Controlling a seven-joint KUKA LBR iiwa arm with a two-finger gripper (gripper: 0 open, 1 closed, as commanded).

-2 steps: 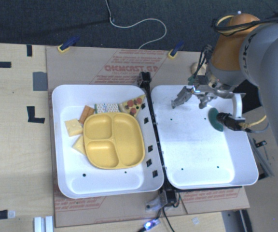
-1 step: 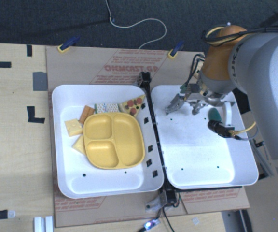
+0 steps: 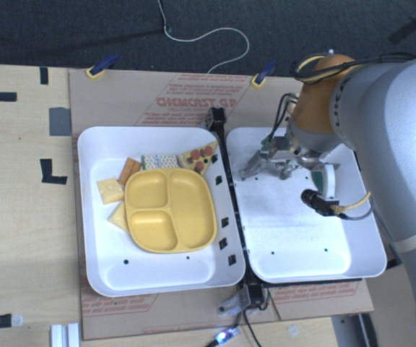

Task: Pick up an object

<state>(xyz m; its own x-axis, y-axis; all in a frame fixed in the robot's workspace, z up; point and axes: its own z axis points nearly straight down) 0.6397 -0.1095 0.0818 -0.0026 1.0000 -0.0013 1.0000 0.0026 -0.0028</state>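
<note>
Grey metal arm [image 3: 381,121] overhangs smooth white bin [image 3: 302,259]; yellow compartmented tray [image 3: 170,210] nearby.

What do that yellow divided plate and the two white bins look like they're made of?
The yellow plate looks like moulded plastic: uniform colour, soft sheen, rounded compartment walls. The left bin and right bin seem to be smooth white plastic with rounded corners, though painted metal can't be excluded.

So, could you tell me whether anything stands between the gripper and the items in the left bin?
The gripper hangs in the right bin. The bins' raised rims and the black divider lie between it and the yellow plate and the small pieces beside it.
</note>
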